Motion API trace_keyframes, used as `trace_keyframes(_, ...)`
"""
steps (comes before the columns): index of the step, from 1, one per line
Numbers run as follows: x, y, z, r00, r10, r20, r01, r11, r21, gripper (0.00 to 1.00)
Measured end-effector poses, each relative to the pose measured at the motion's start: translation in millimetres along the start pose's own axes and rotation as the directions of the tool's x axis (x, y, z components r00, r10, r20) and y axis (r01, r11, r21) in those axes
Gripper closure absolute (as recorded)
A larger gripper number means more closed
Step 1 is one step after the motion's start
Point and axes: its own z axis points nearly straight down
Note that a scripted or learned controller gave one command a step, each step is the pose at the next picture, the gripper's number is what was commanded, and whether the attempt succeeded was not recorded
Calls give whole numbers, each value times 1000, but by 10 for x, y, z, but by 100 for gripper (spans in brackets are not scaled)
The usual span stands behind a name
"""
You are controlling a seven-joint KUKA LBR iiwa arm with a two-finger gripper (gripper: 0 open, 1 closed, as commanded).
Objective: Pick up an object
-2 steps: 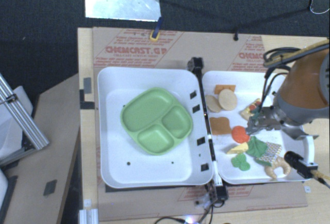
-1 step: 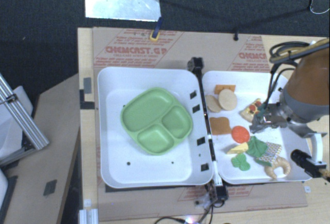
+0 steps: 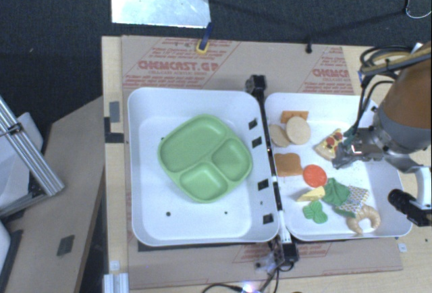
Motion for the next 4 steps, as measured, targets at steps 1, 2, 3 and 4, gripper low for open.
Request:
trace_keyframes(1,386,224,50,1000,2,1,-2,1000,-1,100)
trace_keyframes(2,779,502,-38,1000,1,-1,-1,1000,0,100)
trace_keyframes(3,1067,727,-31,1000,0,-1,0,1000,0,100)
trace_keyframes(4,1408,904,24,1000,0,0,0,1000,0,100)
